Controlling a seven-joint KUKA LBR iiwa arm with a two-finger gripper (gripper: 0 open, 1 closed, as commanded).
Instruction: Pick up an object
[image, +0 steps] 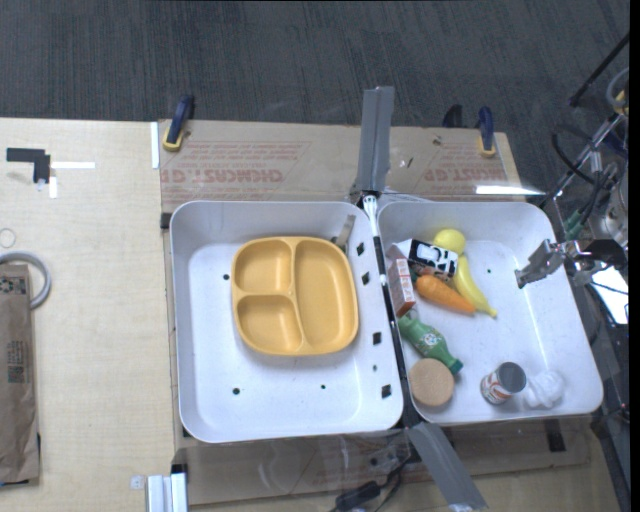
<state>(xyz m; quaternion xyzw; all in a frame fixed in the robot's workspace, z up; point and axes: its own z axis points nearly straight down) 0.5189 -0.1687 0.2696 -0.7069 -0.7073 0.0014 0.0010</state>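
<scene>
The right bin (560, 330) holds several objects. A yellow banana (466, 278) and an orange carrot (445, 294) lie near its middle, beside a black-and-white packet (435, 257). A brown carton (401, 286) leans along the left wall. Below it lie a green bottle (428, 341) and a round tan disc (432, 382). A tin can (503, 383) and a white lump (545, 389) sit at the front right. My gripper (537, 266) hangs over the bin's right side, apart from all of them, with nothing seen in it.
The left bin (200, 400) carries a yellow divided plate (296, 296). A grey divider post (375, 140) stands between the bins at the back. Cables and the arm (600, 250) crowd the right edge. A brown bag (18, 370) lies at the far left.
</scene>
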